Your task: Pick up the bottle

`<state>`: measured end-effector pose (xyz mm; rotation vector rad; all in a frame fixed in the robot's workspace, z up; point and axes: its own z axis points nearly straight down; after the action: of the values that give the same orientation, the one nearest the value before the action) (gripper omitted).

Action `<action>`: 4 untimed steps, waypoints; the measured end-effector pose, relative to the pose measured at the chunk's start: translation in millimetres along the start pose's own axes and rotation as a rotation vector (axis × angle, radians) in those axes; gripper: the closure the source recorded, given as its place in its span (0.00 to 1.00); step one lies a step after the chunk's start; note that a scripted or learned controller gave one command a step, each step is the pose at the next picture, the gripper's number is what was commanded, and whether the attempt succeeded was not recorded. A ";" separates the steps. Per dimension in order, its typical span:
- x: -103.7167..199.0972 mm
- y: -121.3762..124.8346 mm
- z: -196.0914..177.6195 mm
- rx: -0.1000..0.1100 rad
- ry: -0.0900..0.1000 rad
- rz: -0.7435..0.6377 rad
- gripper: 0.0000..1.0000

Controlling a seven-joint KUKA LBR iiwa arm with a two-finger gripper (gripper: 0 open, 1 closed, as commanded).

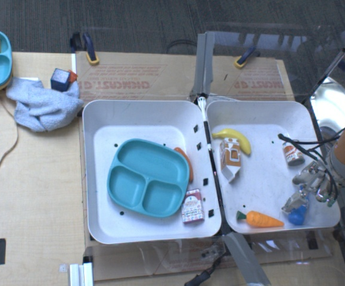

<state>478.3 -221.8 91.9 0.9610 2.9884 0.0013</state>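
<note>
Here, left bin (95, 159) with teal tray (148, 177), right bin (261, 115) with banana (235, 139), pincer (303, 198) state unclear.

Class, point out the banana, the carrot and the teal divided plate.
banana (234, 139): camera view, middle of its curve.
carrot (263, 220): camera view, orange body.
teal divided plate (149, 155): camera view, upper compartment.
</note>
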 end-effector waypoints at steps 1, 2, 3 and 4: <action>-1.4 0.5 -9.9 -0.002 -0.004 0.005 1.00; -31.9 22.2 -70.6 0.000 -0.002 -0.181 1.00; -31.7 22.3 -70.4 0.000 -0.002 -0.181 0.00; -28.1 45.8 0.0 0.000 0.000 0.090 0.00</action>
<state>527.8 -201.0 92.1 1.0954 2.9423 0.0010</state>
